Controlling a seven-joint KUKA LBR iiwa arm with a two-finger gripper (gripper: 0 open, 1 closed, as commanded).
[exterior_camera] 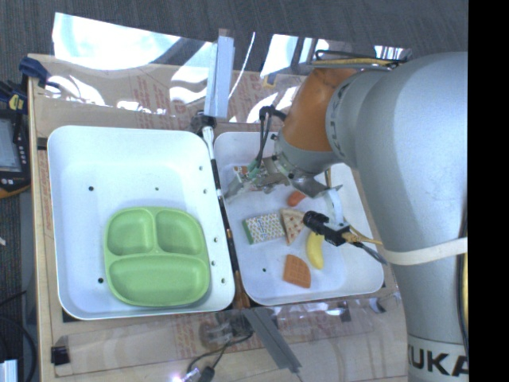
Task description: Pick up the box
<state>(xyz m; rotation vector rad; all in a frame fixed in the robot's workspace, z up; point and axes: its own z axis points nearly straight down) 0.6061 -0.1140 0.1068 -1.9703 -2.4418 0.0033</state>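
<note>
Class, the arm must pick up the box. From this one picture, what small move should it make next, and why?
Probably a short shift toward the bin's middle, then down. The small green-patterned box lies flat in the right-hand white bin, beside a triangular waffle piece, with nothing gripping it. The gripper hangs nearer the bin's far end, short of the box, so it likely needs centring over the box first.

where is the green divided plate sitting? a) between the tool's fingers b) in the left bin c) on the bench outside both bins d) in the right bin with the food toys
b: the green divided plate lies flat in the left bin, while the box and the other small items lie in the right bin.
</note>
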